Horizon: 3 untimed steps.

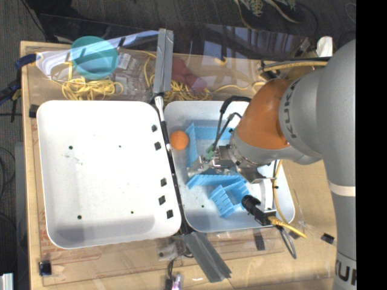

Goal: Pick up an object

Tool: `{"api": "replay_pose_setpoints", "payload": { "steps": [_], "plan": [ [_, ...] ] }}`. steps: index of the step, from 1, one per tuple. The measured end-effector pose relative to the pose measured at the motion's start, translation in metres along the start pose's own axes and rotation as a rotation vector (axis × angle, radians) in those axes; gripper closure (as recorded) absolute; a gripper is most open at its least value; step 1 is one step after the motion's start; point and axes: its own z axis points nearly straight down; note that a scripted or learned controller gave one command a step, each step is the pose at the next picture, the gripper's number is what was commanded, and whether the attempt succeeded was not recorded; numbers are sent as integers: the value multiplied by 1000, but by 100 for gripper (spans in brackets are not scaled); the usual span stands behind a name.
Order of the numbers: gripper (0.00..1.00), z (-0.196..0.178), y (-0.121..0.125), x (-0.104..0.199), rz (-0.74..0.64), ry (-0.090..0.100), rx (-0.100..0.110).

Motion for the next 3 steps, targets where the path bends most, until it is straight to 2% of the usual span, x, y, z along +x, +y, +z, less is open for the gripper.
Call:
{"api": "replay_pose_setpoints", "payload": {
  "steps": [1, 2, 3],
  "plan": [
    [0, 35, 19, 11, -45, -1, -6],
    [0, 21, 99, 14, 9, -5, -32],
    [0, 33, 86, 26, -44, -13, -8]
  ]
}}
